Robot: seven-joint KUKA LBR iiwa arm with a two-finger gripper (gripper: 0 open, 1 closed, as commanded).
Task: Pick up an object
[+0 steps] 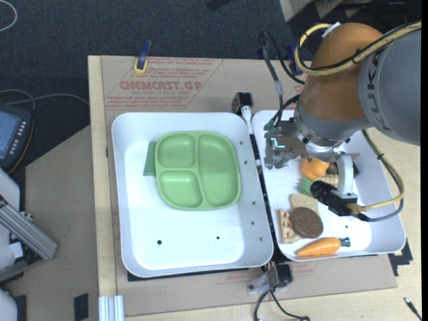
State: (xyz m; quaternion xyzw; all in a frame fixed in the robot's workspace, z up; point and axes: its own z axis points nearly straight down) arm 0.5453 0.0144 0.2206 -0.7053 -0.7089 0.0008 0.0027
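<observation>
Right bin (391, 236), 5 o'clock corner: toy carrot (319, 247), orange, green-tipped, lying flat beside brown round cookie (305, 222). Likely light, rigid, slippery plastic; best pinched across thick middle. Gripper (279, 151) at bin's 10 o'clock; state impossible to tell.

Cardboard-topped bench (167, 79), two white bins (134, 233)
</observation>
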